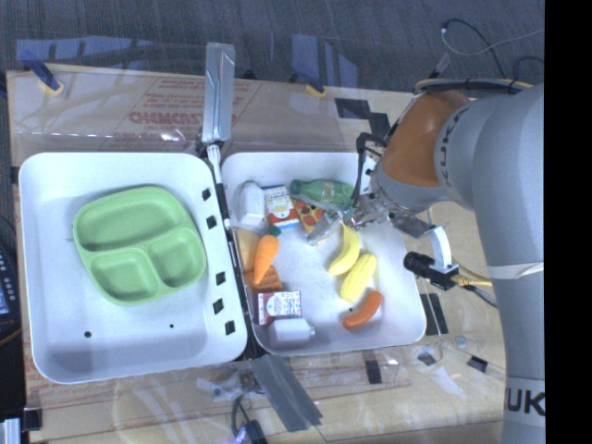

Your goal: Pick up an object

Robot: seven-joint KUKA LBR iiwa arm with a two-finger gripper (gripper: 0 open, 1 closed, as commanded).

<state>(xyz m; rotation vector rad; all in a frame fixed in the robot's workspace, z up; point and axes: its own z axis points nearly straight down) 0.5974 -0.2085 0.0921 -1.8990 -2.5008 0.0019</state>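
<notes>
Reading red "CHEMICAL"-like print on the clear sheet at the desk's [462, 359] 11 o'clock, you see a smooth green divided plate [139, 243] in the left bin [55, 340], while the right bin [407, 326] holds glossy plastic bananas [350, 262] beside the jaws [356, 215], whose opening you cannot tell.

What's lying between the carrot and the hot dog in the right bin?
In the camera view, two bananas lie between the carrot and the hot dog, with bare white bin floor on the carrot's side.

A robotics lab; taped bench [111, 109], twin white bins [46, 340], loose cables [481, 44].
</notes>
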